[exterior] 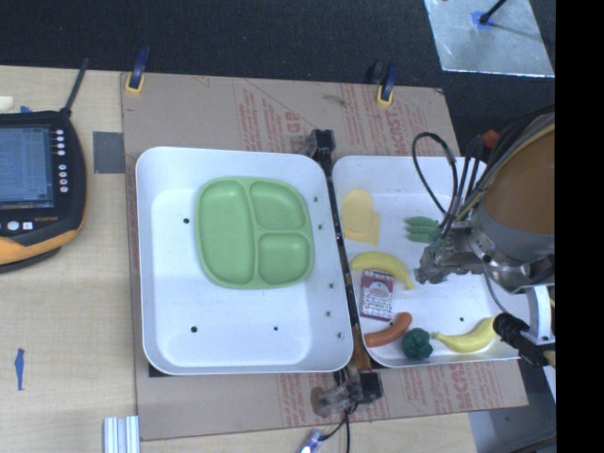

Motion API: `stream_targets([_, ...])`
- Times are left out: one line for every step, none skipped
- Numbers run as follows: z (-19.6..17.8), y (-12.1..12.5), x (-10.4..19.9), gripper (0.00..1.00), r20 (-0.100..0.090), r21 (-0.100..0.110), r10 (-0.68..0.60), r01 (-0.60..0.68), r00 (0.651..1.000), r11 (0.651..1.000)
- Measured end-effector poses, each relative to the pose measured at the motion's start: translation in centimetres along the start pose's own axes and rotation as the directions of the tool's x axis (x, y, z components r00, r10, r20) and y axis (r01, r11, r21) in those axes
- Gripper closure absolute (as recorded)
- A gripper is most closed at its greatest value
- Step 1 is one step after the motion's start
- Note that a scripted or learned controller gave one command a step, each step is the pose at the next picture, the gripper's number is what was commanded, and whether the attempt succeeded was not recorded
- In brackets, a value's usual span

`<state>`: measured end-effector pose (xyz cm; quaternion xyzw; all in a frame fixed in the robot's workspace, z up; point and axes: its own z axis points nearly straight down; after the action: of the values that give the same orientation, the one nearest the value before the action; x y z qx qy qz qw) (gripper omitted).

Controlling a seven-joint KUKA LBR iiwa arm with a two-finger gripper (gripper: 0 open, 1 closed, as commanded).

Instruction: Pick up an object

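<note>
so nothing's picked yet: gripper [432,264] low in right bin [396,170] beside banana [383,266], grip state can't tell.

Wooden bench [57,347] with a cardboard sheet [245,111] on top.
On the cardboard sit two white bins [160,253]; left of it lies a handheld control pendant [33,187].

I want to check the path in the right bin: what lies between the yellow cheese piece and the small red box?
In the camera view, a banana lies across the stretch between the cheese piece and the red box, close above the box.
</note>
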<state>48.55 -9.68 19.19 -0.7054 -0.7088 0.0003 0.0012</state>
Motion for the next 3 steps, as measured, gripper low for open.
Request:
stream_targets([0.0,0.0,0.0,0.00,0.000,0.001,0.001,-0.001,1.000,1.000])
stream_targets([5.3,5.5,-1.5,0.00,0.003,0.001,-0.003,0.003,1.000,1.000])
stream_targets([10.1,5.9,-0.4,0.00,0.002,0.003,-0.003,0.003,1.000,1.000])
